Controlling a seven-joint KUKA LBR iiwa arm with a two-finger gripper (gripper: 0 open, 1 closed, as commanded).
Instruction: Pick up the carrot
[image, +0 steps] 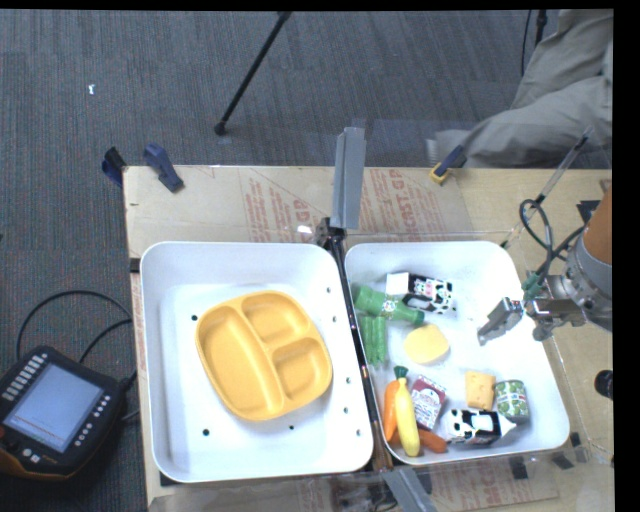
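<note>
The carrot (389, 409) is orange and lies lengthwise along the left wall of the right bin (470, 252), near its front corner, pressed against a yellow banana (407, 422). My gripper (518, 324) hangs over the right side of that bin, well to the right of the carrot and farther back. It is open with nothing between its fingers (497, 322). A yellow round slice (426, 345) and a cheese block (479, 388) lie between the gripper and the carrot.
The right bin also holds green vegetables (383, 305), two cow-patterned cartons (428, 292) (474, 425), a red packet (428, 400) and a green can (511, 399). A yellow divided plate (264, 352) sits in the left bin (160, 300). A metal divider post (348, 180) stands behind the bins.
</note>
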